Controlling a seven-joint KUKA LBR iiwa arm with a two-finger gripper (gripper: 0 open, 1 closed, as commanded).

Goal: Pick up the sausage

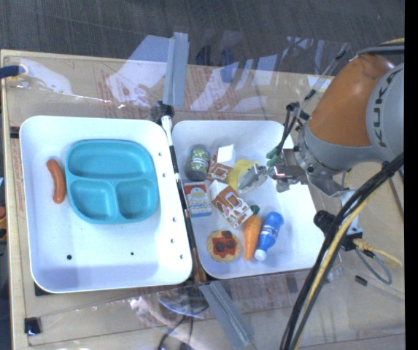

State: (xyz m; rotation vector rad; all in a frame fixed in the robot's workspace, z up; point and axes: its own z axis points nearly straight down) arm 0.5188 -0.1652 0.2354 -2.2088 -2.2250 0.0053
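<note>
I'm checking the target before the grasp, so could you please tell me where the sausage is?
The sausage lies in the left bin, against its left side, just left of the blue divided tray.

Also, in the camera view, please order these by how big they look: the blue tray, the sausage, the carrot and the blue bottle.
1. blue tray, clearly the largest.
2. sausage, long and thin.
3. carrot and blue bottle: they lie side by side and look about alike, so I do not rank them. The sausage is only slightly longer than either.
</note>
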